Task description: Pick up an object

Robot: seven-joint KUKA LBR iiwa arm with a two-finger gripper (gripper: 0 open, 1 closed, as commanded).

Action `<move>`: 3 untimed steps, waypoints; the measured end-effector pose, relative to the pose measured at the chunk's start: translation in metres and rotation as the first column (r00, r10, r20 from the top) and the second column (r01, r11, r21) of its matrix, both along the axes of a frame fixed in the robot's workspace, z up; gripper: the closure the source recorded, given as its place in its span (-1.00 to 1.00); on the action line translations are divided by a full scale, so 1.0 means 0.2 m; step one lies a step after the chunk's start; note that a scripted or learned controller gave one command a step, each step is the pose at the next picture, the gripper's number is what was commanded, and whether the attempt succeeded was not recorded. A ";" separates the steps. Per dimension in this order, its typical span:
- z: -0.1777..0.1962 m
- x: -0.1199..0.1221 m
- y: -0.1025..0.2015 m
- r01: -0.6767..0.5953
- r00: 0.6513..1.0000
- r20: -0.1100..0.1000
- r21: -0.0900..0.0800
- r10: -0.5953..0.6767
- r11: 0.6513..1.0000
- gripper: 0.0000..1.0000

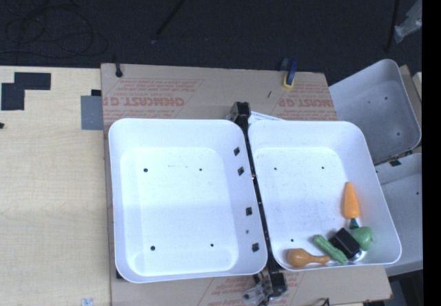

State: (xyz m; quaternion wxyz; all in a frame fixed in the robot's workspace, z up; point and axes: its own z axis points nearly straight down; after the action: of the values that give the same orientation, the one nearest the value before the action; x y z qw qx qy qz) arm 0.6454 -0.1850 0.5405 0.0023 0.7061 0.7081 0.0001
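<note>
The right bin (pixel 303 139) holds several small objects in its near right corner. An orange carrot-shaped piece (pixel 351 200) lies along the right wall. Below it sit a small black block (pixel 344 242), a green rounded piece (pixel 362 236) and a green stick-shaped piece (pixel 329 248). An orange-yellow pear-shaped piece (pixel 304 257) lies at the near wall. The left bin (pixel 131 139) has nothing lying in it.
Both bins rest on a cardboard sheet (pixel 207 94) on the bench. A black divider strip (pixel 251 187) runs between the bins. A metal plate (pixel 382 108) stands to the right of the right bin. A blue-yellow clamp (pixel 289 72) sits at the cardboard's far edge.
</note>
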 end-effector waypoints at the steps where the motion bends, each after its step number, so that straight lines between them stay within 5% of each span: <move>1: 0.03 0.00 0.02 -0.008 1.000 -0.008 0.003 0.008 1.000 1.00; 2: -0.02 -0.01 -0.14 0.005 1.000 -0.009 0.003 -0.005 1.000 1.00; 3: -0.02 0.00 -0.13 -0.001 1.000 -0.007 0.004 0.001 1.000 1.00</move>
State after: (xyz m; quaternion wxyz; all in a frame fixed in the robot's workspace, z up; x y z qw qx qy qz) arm 0.6444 -0.2116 0.5371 -0.0017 0.7059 0.7083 -0.0012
